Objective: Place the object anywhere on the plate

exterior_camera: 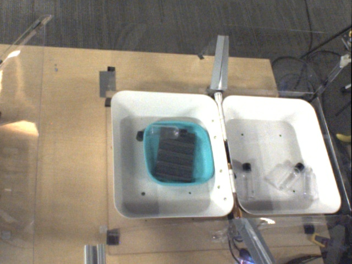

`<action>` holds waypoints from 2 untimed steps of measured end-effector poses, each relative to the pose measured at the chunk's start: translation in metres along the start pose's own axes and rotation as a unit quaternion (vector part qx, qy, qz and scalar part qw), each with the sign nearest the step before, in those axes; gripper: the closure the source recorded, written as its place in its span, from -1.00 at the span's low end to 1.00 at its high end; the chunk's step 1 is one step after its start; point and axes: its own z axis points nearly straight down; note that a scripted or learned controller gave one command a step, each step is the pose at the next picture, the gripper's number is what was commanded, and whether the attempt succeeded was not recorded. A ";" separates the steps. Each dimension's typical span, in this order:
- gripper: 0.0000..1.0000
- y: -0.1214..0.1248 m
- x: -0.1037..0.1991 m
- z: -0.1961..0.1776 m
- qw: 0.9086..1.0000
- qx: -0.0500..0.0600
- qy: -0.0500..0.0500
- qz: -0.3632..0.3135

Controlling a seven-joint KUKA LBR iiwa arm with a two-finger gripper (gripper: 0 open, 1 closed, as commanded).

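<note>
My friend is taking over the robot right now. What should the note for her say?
Gripper: not in the camera view, so its state is unknown.
Things: the dark ridged object lies on the turquoise plate in the left bin. Clear plastic pieces with black caps lie in the right bin.
Done: the object looks placed on the plate.
Left: probably nothing; just check that it sits steady.

No text, label, brand, number or sign can be read anywhere: not on either white bin, the turquoise plate or the wooden worktop.
</note>
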 end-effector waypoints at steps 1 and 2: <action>-1.00 -0.001 -0.004 0.000 0.997 0.000 0.000 0.071; -1.00 -0.020 -0.057 -0.001 0.997 0.001 0.000 0.072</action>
